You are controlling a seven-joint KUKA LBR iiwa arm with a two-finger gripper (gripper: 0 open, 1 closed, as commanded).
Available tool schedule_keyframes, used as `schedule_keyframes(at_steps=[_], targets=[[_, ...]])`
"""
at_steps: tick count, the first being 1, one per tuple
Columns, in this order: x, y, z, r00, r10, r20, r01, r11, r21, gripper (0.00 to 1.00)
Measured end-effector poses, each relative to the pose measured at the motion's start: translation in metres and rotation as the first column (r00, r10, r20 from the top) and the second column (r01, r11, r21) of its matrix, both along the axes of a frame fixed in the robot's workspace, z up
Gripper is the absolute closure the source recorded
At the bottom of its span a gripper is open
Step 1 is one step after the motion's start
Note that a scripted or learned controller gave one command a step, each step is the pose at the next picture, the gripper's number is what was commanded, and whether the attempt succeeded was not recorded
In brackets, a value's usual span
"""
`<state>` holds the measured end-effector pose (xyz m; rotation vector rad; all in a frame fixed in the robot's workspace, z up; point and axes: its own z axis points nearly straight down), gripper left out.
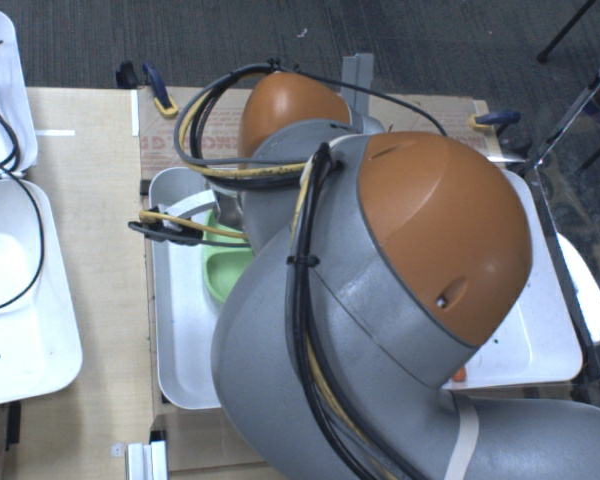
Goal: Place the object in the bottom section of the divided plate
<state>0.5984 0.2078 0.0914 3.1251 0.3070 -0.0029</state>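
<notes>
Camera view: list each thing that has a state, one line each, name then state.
arm: reaching in over both bins, covering most of them
green divided plate: lying in the left bin, mostly hidden under the arm
left bin: holding the plate, its left rim in sight
right bin: mostly covered, something small and orange at its near edge
cables: looped at the arm's far end

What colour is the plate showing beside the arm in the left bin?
Light green; the plate peeks out in the camera view.

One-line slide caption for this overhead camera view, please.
KUKA arm leans over the left white bin, covering most of a green plate inside it.
</notes>
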Motion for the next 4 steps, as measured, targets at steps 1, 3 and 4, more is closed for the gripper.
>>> schedule_keyframes(at_steps=[1, 3, 4], targets=[[0.048, 0.001, 0.168, 1.0, 0.007, 0.001, -0.007, 1.0, 0.0, 0.0], [-0.027, 0.017, 0.158, 1.0, -0.005, -0.001, 0.005, 1.0, -0.003, 1.0], [-0.027, 0.017, 0.158, 1.0, -0.005, -0.001, 0.005, 1.0, -0.003, 0.0]])
